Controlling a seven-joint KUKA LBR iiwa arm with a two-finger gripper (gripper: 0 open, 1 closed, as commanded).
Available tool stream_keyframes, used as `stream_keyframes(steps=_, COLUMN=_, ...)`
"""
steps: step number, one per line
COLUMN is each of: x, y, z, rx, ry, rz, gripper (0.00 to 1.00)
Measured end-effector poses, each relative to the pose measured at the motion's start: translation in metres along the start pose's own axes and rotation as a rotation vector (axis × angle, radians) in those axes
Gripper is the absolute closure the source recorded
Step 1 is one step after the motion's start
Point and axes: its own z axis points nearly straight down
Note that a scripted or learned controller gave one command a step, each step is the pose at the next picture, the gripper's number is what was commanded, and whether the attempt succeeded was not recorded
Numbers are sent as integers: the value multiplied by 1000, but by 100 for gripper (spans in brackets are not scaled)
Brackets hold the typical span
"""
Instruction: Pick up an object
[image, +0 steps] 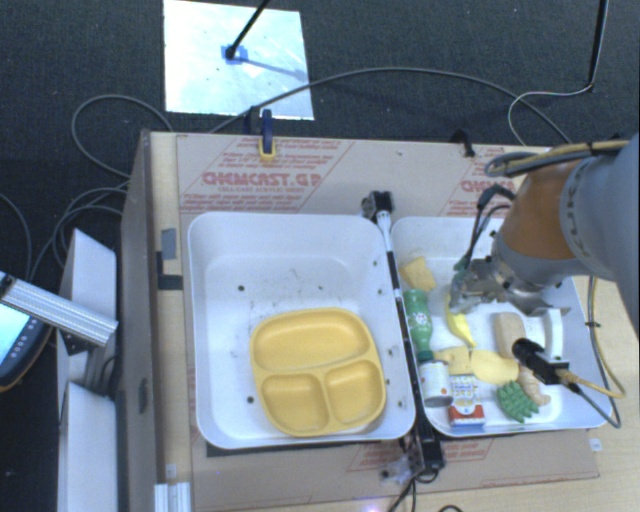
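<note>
Camera view: hand (470, 297) low in the right bin (440, 232), over a yellow piece (459, 327).
Grip: cannot tell.
Risk: crowded toys, likely miss.

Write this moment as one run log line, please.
end effector: low in right bin | below: yellow object | left bin: yellow tray

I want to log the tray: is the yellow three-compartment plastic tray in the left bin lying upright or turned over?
Upright: the yellow three-compartment plastic tray lies flat in the left white bin, its hollow compartments facing up.
</note>
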Motion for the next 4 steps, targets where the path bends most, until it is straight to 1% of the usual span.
stream_keyframes(steps=1, x=0, y=0, z=0, rx=0, ry=0, rz=0, gripper=0)
stream_keyframes(steps=2, x=0, y=1, z=-10, rx=-1, ry=0, rz=-2, gripper=100)
stream_keyframes(steps=3, x=0, y=1, z=-10, rx=-1, ry=0, rz=-2, gripper=0)
stream_keyframes(steps=4, x=0, y=1, z=-21, rx=-3, ry=0, rz=-5, gripper=100)
